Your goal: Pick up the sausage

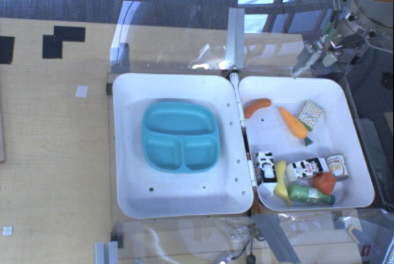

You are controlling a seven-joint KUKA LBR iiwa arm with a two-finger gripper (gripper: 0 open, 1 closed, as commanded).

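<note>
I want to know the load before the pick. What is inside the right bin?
The right bin holds a sausage, carrot, small packet, milk cartons, banana, green bottle, tomato and can. Anything beneath that pile is covered.

Single fixed camera above bench (55, 133); looks down at slant, probably mid-distance; both bins (178, 87) framed.

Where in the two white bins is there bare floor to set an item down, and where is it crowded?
Free: the left bin around the blue divided plate, and the right bin's middle, below the orange-red sausage and orange toy carrot. Crowded: its front edge, with the yellow banana, green bottle and small can.
</note>
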